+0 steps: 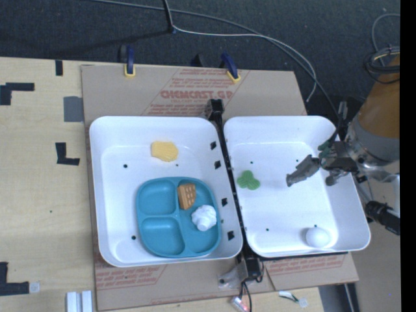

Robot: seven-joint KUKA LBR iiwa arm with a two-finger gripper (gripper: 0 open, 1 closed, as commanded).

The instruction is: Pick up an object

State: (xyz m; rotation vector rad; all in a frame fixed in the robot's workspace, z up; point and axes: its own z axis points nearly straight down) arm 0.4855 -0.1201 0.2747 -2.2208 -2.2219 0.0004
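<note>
Fingers (303, 172) apart, holding nothing, over the right bin (260, 132).
Best to centre them above the green object (247, 181) before closing.

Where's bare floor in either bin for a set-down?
Right bin: bare floor between green piece and white ball, and along the back wall. Gripper crowds its right side. Left bin: bare left of yellow piece; blue tray fills the front.

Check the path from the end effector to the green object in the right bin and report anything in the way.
Nothing visible blocks it. The end effector hangs over the right bin, and only bare white floor lies between it and the green object to its left. The white ball sits off that line, near the bin's front corner.
</note>
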